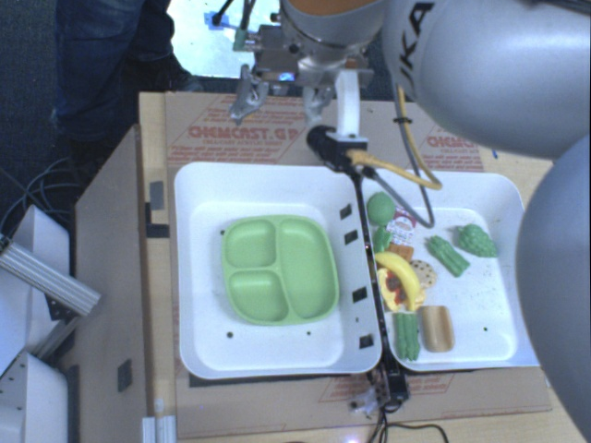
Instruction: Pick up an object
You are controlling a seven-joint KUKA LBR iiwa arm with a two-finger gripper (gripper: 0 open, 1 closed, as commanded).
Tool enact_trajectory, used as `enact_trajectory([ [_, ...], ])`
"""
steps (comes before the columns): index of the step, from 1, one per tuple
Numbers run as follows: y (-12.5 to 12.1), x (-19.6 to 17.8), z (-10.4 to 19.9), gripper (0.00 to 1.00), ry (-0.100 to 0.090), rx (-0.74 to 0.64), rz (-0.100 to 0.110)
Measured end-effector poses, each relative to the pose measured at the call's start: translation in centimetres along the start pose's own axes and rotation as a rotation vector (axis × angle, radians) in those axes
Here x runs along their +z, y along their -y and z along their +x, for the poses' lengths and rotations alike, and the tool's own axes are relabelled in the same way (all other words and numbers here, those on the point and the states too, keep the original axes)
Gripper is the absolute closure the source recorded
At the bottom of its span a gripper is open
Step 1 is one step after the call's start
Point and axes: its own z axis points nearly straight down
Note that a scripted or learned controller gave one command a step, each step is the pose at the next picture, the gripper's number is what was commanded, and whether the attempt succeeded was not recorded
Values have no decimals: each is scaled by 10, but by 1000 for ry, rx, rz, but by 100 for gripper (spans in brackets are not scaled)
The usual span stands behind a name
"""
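A: What took up the most room in the frame?

B: The arm [489, 53], grey with an orange band, filled the upper right and reached toward the top centre. Below it sat the two white bins: the left bin [199, 247] in the middle of the frame and the right bin [503, 247] toward the right.

A: And inside them?

B: The left bin held a green divided plate [279, 269], lying flat near its centre. The right bin held the small objects, clustered along its left side: a green ball [380, 208] at the top, a banana [399, 272] in the middle, a green leafy piece [476, 240] and a green pod [448, 256] to the right, and a tan bread piece [436, 327] beside a second green pod [406, 336] at the bottom.

A: Where was the gripper?

B: The gripper [280, 102] hung at the top centre, above the cardboard beyond the left bin. Its jaws stood wide apart with nothing between them.
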Motion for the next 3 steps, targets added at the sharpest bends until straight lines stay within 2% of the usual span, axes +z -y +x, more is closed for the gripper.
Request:
enact_trajectory([
  [1,96,62,12,0,8,4,23],
  [2,123,-77,12,0,0,7,3],
  [3,69,-130,11,0,10,14,13],
])
